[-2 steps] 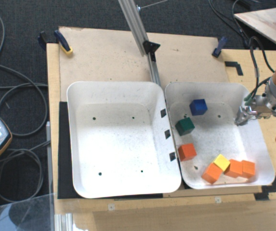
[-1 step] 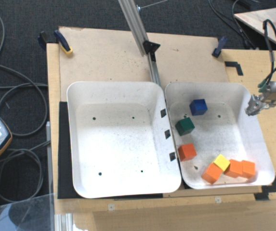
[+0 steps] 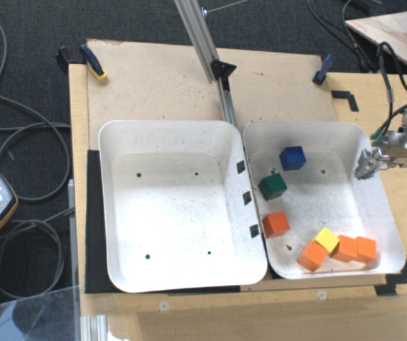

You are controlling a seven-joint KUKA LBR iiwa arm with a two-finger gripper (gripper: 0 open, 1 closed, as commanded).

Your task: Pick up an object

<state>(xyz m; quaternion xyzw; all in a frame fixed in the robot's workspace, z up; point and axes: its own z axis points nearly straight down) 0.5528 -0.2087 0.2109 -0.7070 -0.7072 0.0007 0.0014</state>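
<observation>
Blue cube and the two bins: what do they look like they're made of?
Blue cube: probably painted wood or solid plastic; flat even colour, crisp edges, no shine. Cannot tell which.
Left bin and right bin: likely thin moulded plastic; white, semi-matte, rounded corners and curved walls, floors speckled with dark scuffs.

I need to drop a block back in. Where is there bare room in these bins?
The left bin has an open floor. In the right bin, the middle between the green cube and the right wall is bare; the near corner, around the yellow cube, is crowded.
</observation>
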